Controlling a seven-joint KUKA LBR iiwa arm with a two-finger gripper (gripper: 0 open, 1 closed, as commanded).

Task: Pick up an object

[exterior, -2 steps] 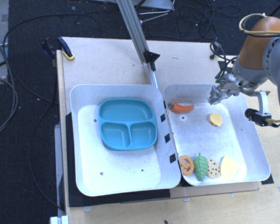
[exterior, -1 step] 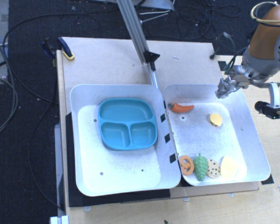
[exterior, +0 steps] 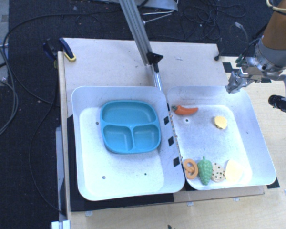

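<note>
Over right bin's far corner: gripper, arm slanting in.

blue divided tray, left bin, clamp

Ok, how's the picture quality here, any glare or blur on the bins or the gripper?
Camera view: lighting is even and soft, with faint shadows under the blue tray; the white right bin looks bright and slightly washed out near its rim; the small items stay sharp enough to tell apart; the gripper at the bin's far corner is small and a little blurred.
</note>
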